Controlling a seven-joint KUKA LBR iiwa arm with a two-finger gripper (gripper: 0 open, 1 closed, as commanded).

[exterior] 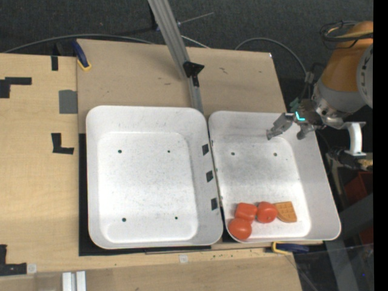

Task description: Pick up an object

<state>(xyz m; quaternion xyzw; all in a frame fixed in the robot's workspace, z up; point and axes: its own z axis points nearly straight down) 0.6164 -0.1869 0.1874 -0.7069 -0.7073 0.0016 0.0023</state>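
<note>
Red pieces, three of them (253,217), lie bunched at the near end of the right bin (315,162), an orange waffle-like piece (286,211) touching their right side. Gripper (286,128) hovers over the bin's far right corner, fingers spread, nothing between them. Travel toward the near end, descend over the outermost red piece, keep fingers clear of neighbours. Crowding and the near bin wall restrict approach; left bin (145,162) lies alongside
</note>
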